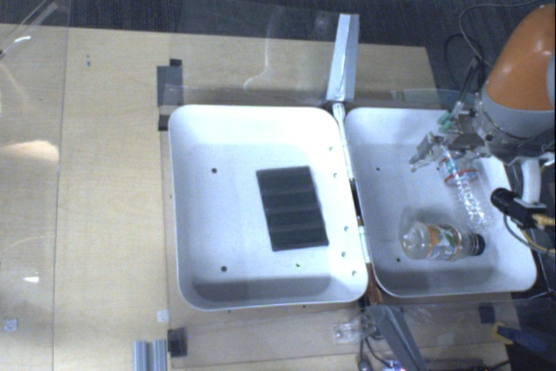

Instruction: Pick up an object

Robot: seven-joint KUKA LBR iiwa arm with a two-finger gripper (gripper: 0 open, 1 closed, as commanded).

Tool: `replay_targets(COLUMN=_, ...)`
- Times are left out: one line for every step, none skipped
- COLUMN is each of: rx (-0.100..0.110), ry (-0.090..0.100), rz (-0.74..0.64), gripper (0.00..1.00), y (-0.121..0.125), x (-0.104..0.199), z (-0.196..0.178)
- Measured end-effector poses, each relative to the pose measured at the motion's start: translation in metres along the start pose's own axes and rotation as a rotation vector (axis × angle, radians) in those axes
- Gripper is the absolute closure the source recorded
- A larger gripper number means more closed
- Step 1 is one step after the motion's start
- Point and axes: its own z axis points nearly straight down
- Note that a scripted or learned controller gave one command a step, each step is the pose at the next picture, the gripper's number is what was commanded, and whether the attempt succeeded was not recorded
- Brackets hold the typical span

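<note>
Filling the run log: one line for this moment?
gripper above right bin | clear bottle lying there | dark ridged block in left bin

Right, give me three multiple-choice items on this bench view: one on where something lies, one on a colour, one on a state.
1. Where does the dark ribbed slab lie?
A. In the left bin
B. In the right bin
C. On the wooden bench outside both bins

2. What colour is the band above the arm's wrist?
A. Blue
B. Orange
C. Green

3. How does the clear bottle near the right bin's front rest?
A. Standing upright
B. Lying on its side
C. Hanging over the bin's rim

Answers:
1. A, the slab sits mid-floor in the left bin.
2. B, the band at the view's right is orange.
3. B, its length runs flat along the bin floor, dark cap to the right.
</note>
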Motion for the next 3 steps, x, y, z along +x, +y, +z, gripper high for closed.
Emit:
replay_targets(rx=-0.003, ry=-0.002, rz=0.006, gripper=0.00, y=0.078, x=-0.069, z=0.099)
replay_targets(rx=-0.005, ry=-0.002, rz=-0.043, gripper=0.00, y=0.035, x=-0.068, z=0.104)
replay_targets(rx=-0.006, ry=-0.002, rz=-0.061, gripper=0.00, y=0.004, x=-0.068, z=0.103)
